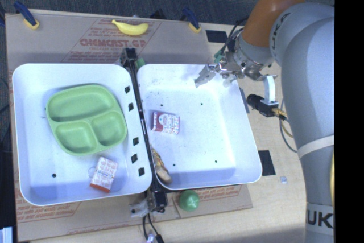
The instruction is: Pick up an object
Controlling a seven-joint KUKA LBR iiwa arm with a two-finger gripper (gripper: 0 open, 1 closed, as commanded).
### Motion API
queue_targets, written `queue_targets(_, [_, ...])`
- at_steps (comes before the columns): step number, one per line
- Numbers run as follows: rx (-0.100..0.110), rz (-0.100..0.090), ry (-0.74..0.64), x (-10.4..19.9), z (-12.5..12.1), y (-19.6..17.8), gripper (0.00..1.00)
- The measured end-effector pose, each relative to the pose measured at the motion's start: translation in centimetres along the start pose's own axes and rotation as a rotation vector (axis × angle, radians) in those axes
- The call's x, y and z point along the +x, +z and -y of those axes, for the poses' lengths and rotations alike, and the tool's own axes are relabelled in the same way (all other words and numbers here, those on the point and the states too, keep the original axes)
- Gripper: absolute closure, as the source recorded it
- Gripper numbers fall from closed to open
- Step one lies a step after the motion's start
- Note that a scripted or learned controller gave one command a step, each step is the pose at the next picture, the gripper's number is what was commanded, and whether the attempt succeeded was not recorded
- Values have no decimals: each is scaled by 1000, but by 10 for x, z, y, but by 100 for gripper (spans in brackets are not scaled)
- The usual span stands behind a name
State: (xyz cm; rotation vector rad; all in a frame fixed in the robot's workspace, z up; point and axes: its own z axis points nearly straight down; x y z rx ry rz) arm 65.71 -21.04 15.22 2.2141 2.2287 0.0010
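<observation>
My fingers (211, 74) hang over the right white bin's (242, 139) far edge, grip state unclear; the small red-and-white carton (165, 122) lies down-left, long axis crosswise.

The divided plate (86, 118) lies in the left bin (25, 128), toward its back. A small carton (104, 173) lies in the same bin, in front of the plate. In the right bin (227, 139), a second carton (165, 122) lies to the right of the plate, and a small object (160, 167) rests against the bin's front left corner. A banana (130, 26) lies on the cardboard behind the plate. A ball (189, 200) sits outside the bins, in front of the right one.
</observation>
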Motion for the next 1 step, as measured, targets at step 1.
queue_targets(1, [4,0,-2,1,0,25,0])
